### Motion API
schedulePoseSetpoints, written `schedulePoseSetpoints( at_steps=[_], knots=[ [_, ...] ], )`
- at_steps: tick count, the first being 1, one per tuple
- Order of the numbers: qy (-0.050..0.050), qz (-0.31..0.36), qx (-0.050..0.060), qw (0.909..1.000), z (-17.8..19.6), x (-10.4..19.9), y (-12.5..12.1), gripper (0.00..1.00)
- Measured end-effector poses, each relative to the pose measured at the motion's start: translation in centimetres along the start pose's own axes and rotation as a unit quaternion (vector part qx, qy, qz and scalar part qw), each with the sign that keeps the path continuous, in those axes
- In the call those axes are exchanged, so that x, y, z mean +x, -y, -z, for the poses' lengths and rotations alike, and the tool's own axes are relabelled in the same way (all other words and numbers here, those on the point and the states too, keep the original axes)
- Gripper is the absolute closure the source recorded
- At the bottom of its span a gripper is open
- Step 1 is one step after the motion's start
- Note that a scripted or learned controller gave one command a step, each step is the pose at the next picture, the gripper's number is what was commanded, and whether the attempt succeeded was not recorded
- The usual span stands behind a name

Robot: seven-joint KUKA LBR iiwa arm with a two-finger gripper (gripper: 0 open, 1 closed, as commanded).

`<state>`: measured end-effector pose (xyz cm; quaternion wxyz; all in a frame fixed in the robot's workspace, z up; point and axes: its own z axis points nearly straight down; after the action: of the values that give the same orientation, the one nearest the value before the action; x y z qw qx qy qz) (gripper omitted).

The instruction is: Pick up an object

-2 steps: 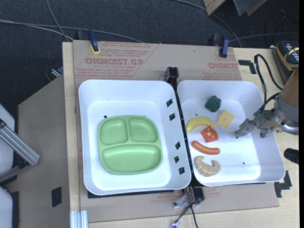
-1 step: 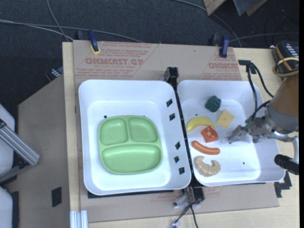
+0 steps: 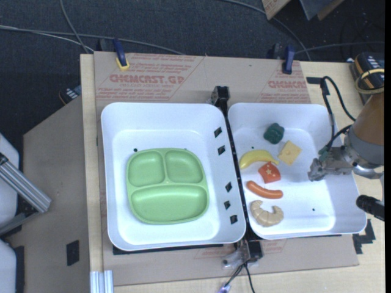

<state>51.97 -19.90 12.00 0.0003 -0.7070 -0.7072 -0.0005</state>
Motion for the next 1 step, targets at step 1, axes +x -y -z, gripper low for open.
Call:
schedulePoseSetpoints(
  at_steps=[1],
  knots=[
    [0.002,0.0,-0.003,1.0,6.16,-0.51,0.42,1.0]
  ],
)
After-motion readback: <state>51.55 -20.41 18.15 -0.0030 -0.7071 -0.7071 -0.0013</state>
